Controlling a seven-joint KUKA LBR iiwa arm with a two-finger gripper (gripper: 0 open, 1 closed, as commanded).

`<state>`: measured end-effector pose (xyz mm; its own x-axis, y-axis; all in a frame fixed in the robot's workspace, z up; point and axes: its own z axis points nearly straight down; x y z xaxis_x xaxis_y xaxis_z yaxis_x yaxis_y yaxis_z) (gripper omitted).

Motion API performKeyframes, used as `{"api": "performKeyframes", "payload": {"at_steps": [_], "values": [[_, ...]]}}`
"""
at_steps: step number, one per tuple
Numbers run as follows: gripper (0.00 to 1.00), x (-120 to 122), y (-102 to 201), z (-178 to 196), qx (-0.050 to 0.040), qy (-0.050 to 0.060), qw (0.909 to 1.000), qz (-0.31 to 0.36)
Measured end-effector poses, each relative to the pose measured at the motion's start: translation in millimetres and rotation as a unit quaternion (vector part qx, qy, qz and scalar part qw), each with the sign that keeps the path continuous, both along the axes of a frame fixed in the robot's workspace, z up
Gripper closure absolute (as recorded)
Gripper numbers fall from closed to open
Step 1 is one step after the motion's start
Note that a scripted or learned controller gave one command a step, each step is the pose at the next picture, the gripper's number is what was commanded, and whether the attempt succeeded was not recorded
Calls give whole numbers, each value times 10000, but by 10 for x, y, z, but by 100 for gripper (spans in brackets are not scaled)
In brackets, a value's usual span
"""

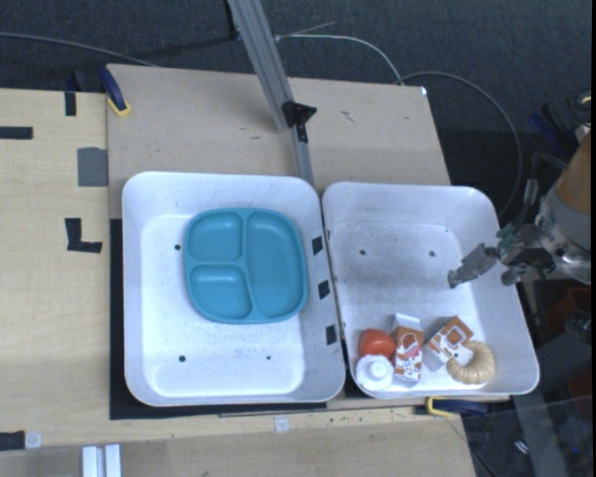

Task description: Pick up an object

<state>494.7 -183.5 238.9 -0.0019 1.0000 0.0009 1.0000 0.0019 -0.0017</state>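
Gripper (474, 264) is seen at the right edge of the right bin (407, 202), just inside its right wall, about mid-height. A grey finger-like part slants down-left from the wrist. How far open the hand is cannot be told at this angle. Nothing is seen held, and no contact with any object is visible; the objects lie well below it in the view.

Objects are clustered in the near right corner of the right bin:
- croissant-shaped tan piece (473, 364), curved, long axis roughly left-right, ends pointing down-left.
- small brown-and-white carton (449, 338), tilted, long axis on a diagonal up-right, touching or just beside the tan piece.
- second carton (408, 354), red and white, long axis roughly up-down in the view.
- red round object (376, 343), just left of that carton.
- white round object (374, 371), directly below the red one, against the bin's near wall.

Left bin (139, 296) is occupied by a teal divided plate (245, 264), three compartments, lying flat near centre.
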Motion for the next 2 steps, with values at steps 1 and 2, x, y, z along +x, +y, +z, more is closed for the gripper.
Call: {"api": "performKeyframes", "payload": {"at_steps": [1,2], "values": [[0,0,-1,1,-1,-1,10000,-1],[0,-48,-57,-616,4,30,10000,-11]]}}
